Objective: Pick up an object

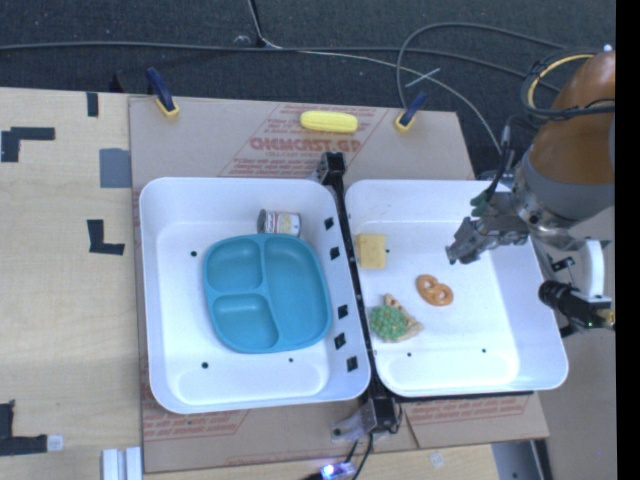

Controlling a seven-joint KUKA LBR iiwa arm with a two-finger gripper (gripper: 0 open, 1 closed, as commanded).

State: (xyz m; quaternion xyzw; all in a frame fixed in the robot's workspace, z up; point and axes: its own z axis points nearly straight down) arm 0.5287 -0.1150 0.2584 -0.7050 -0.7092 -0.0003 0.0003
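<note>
Pretzel [434,290] right of cracker [371,251]

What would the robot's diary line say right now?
gripper: over right bin, holding nothing seen | pretzel, cracker, green-topped toast: in right bin | blue tray, can: left bin

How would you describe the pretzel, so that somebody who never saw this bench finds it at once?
Look at the right white bin, the one nearest the arm. Three small things lie in its left half; the pretzel is the rightmost. It is a small brown twisted loop, unlike the yellow block and the green-topped piece.
</note>
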